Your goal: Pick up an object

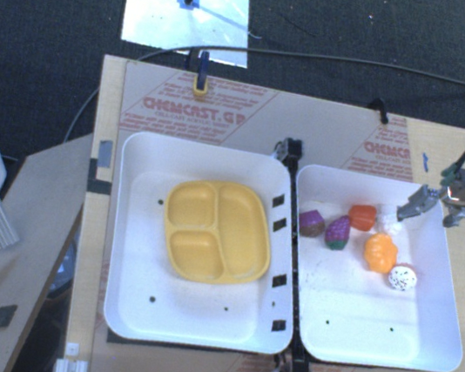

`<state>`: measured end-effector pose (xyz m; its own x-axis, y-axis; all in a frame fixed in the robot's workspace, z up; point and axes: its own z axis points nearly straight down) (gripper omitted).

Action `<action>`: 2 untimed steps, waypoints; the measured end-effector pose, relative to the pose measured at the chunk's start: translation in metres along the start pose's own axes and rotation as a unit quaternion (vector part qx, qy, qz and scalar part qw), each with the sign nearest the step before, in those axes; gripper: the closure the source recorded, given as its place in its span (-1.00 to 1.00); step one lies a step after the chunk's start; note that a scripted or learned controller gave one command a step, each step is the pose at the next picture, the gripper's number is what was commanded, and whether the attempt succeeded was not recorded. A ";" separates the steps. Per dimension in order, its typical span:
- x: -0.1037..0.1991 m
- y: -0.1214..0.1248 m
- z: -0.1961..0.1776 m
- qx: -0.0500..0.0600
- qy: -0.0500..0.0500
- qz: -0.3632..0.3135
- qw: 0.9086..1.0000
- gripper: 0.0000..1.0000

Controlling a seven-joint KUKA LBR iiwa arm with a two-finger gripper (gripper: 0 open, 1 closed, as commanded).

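Note:
Several small toys lie in the back half of the right bin (426,346): a brown-and-purple piece (311,223), a purple piece (338,233), a red-orange piece (362,217), an orange lump (380,252) and a white spotted ball (402,278). My gripper (429,215) hangs over the bin's back right corner, just right of the red-orange piece and above the orange lump. It is open with nothing between its fingers. One grey finger (415,205) points down towards the toys.
The left bin (121,295) holds a yellow divided plate (216,229). A black clip strip (284,260) runs between the two bins. The front half of the right bin shows bare white floor. Cables cross the bench behind the bins.

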<state>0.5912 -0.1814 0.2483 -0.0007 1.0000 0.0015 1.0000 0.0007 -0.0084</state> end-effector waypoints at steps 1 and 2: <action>0.000 0.002 -0.006 -0.005 -0.001 -0.001 1.000 -1.00; 0.001 0.013 0.049 -0.004 -0.001 -0.002 1.000 -1.00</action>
<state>0.6035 -0.1800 0.1988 -0.0039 1.0000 -0.0001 1.0000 0.0039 -0.0013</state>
